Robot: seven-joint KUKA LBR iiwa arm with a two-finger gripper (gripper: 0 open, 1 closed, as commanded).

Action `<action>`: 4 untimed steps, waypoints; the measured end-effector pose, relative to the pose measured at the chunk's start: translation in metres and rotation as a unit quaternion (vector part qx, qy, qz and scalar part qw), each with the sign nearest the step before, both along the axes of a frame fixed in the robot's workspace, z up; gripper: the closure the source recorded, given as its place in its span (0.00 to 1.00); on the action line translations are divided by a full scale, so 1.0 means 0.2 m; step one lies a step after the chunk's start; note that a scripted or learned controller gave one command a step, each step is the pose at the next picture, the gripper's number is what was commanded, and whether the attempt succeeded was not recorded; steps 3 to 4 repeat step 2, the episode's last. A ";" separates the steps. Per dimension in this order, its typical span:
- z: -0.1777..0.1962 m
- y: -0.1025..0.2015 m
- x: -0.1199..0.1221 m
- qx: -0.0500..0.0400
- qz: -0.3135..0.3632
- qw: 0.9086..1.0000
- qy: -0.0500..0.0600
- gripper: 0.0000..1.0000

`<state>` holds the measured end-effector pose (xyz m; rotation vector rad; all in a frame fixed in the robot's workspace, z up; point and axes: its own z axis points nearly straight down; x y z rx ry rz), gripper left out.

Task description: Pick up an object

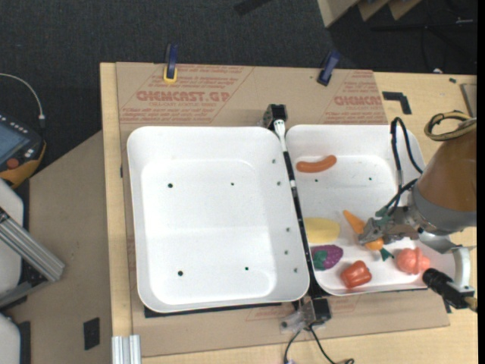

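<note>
The right bin (341, 144) holds several toy foods: an orange-red sausage (315, 164) at the back, a yellow piece (321, 228), a purple grape bunch (326, 256), a red pepper (356, 274), an orange carrot (352, 219) and a pink-red round fruit (411, 260). My gripper (377, 233) is low in this bin near its right front, just right of the carrot and left of the round fruit. A small orange bit (373, 243) shows directly under the gripper. The grey wrist hides the bin's right wall.
The left bin (151, 226) lies beside the right one, with a black divider rail (292, 196) between them. Both rest on a cardboard sheet (189, 89) held by clamps at the back. A black cable (398, 139) arcs over the right bin's back right.
</note>
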<state>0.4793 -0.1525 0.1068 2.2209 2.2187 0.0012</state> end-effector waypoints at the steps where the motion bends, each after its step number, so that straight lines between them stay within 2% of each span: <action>1: -0.10 0.29 0.36 -0.001 0.004 1.000 -0.004 1.00; 2: 0.41 0.66 0.33 0.001 0.004 1.000 -0.002 1.00; 4: 0.41 0.66 0.33 0.001 0.004 1.000 -0.002 1.00</action>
